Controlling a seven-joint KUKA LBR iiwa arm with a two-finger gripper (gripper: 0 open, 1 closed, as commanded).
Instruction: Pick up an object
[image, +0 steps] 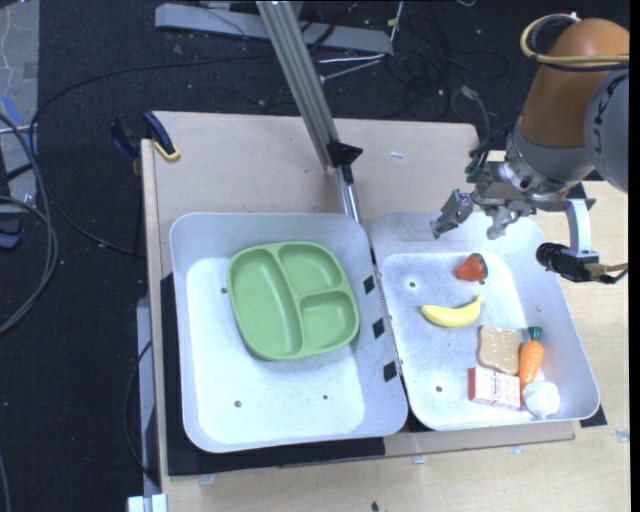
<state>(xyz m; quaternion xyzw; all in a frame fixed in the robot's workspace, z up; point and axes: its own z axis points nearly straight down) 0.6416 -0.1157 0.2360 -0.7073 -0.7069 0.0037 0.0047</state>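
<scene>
The right bin (400, 240) holds a red strawberry-like piece (472, 267), a yellow banana (451, 313), a slice of toast (498, 348), an orange carrot (530, 361), a pink wafer pack (495, 388) and a white egg-like object (543, 399). My gripper (476, 217) hangs above the far edge of this bin, just behind the red piece. Its two fingers stand spread apart with nothing between them. The grey arm with its orange band comes in from the upper right.
The left bin (200, 400) carries a green divided plate (294, 299). A metal pole (305, 80) slants across the bench behind the bins. Cables lie on the dark floor at the left and back.
</scene>
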